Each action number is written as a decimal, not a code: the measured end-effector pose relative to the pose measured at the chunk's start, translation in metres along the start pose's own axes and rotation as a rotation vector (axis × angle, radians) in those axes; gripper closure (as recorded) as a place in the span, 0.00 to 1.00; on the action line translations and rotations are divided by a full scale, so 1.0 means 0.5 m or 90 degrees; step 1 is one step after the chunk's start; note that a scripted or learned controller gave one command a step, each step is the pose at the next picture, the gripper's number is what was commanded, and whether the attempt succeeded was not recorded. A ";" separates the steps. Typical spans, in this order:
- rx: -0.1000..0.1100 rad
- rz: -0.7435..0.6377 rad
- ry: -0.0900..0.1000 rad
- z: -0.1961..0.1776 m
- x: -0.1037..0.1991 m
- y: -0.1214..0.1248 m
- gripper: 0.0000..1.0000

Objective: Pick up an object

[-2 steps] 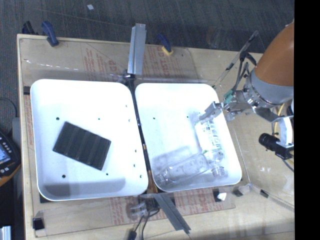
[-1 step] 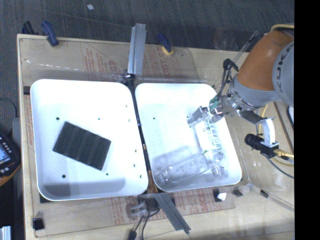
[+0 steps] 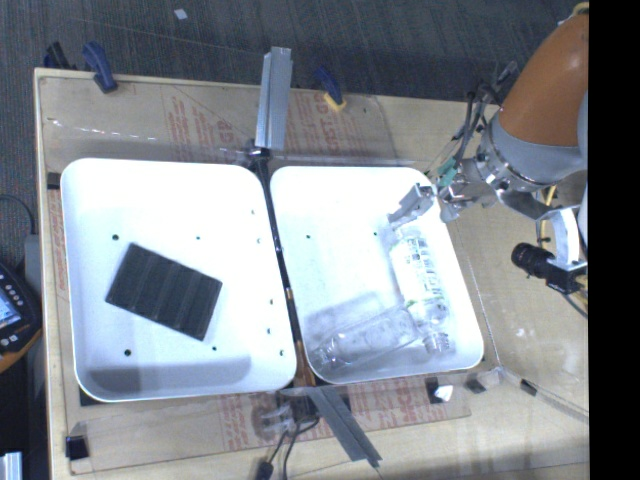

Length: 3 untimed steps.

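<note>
- Bottles come first, at the near edge of the right bin (image 3: 290,268): a clear plastic bottle (image 3: 365,336) lies on its side along the near wall, its long axis running left to right with a slight tilt up toward the right.
- A second clear bottle with a printed label (image 3: 420,273) lies against the right wall of the same bin, its long axis running near to far. Its near end meets the right end of the first bottle in the near right corner, so the two form an L.
- In the left bin (image 3: 80,218), well apart from the arm, a dark ribbed rectangular pad (image 3: 164,290) lies flat and turned at a slant.
- Farther back, the gripper (image 3: 412,206) hangs over the far right corner of the right bin, just beyond the far end of the labelled bottle. Nothing shows between its fingers, and I cannot tell whether they are spread or pressed together.
- The relation that matters: the labelled bottle is the nearest object to the tool, lying just nearward of it with its long axis pointing almost straight at it. In my judgement a short move nearward and down, with the fingers set across that axis, suits the pick.
- The grey arm with its orange band (image 3: 545,98) enters from the far right.
</note>
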State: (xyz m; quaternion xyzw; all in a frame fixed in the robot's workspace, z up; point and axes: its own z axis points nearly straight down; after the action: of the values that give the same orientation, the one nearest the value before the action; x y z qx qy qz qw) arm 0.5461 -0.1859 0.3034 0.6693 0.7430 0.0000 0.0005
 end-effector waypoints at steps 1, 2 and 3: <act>0.003 -0.069 0.001 0.161 -0.050 0.023 0.00; 0.001 -0.067 0.001 0.101 -0.053 0.025 0.00; 0.002 -0.143 0.002 0.165 -0.049 0.037 0.00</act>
State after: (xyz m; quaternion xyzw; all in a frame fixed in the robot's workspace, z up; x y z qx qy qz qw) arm 0.5674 -0.2083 0.2210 0.5817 0.8134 -0.0006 -0.0018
